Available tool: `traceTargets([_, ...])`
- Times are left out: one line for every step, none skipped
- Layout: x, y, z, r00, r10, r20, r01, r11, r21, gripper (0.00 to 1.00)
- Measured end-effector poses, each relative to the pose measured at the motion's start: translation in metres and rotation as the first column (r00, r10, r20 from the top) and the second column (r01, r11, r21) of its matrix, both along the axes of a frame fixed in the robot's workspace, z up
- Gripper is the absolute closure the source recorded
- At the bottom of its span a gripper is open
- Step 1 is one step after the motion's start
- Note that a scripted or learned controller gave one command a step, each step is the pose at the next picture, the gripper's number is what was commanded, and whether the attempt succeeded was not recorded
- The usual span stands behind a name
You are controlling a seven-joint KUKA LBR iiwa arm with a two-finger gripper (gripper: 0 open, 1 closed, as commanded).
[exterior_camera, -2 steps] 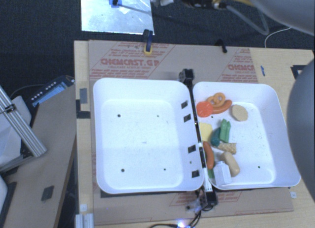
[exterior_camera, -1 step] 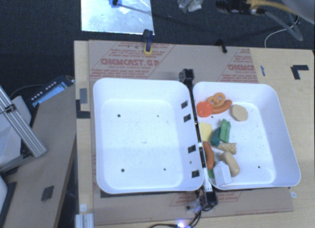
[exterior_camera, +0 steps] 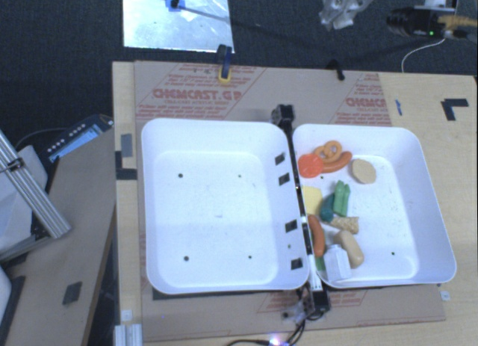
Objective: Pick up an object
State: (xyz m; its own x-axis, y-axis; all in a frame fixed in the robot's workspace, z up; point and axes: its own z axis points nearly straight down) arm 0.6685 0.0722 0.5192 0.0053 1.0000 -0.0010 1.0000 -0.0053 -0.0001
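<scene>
i saw the gripper [exterior_camera: 345,4] high above the far edge of the bench, away from both bins; i could not tell its state. the objects, such as an orange carrot [exterior_camera: 317,236] and a green piece [exterior_camera: 341,197], lay in the right bin [exterior_camera: 418,187], at its left side.

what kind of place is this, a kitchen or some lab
Most likely a robot lab: two white bins on a workbench, toy food heaped in the right one, and a gripper hanging above.

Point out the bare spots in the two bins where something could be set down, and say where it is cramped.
The left bin shows bare floor from wall to wall. In the right bin, the right half is bare, from the tan disc to the outer wall. It is crowded along the divider: orange pieces, green block, carrot.
</scene>
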Motion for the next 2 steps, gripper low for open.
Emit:
traceTargets([0.0, 0.0167, 0.0167, 1.0, 0.01, 0.004, -0.01, 1.0, 0.002, 1.0])
traceTargets([-0.0001, 0.0184, 0.0161, 1.0, 0.008, 0.003, -0.008, 1.0, 0.002, 1.0])
